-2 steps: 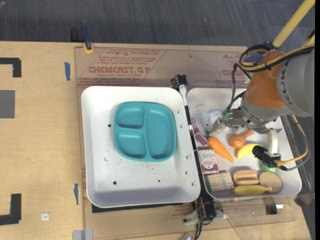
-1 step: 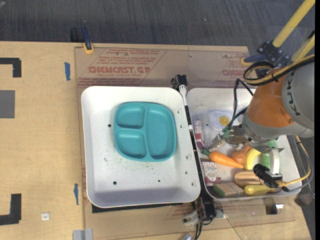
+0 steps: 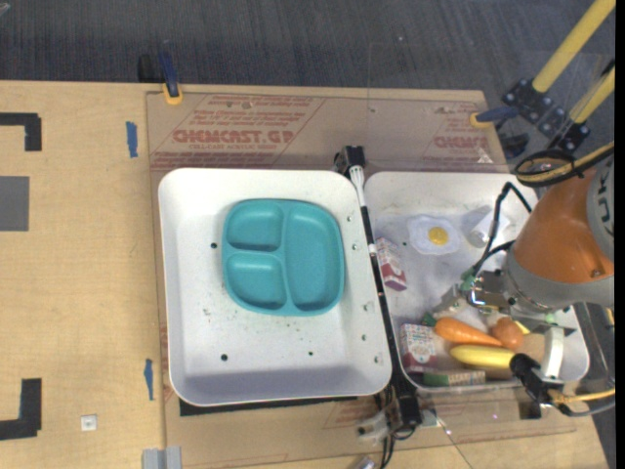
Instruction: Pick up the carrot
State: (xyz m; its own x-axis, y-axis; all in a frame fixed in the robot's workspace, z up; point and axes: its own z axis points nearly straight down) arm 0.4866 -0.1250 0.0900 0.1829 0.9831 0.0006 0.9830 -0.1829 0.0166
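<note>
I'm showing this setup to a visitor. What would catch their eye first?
Probably the teal plate, alone in the left bin. Next, the arm's orange band over the right bin, where a carrot, a banana and a fried egg lie among other items.

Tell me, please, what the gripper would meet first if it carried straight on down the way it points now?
Probably the carrot. The gripper hangs over the right bin just above the carrot's upper edge, with the banana lying beyond it. Depth is hard to judge from this slanted view, so it might instead land on the bin floor beside the carrot.
</note>
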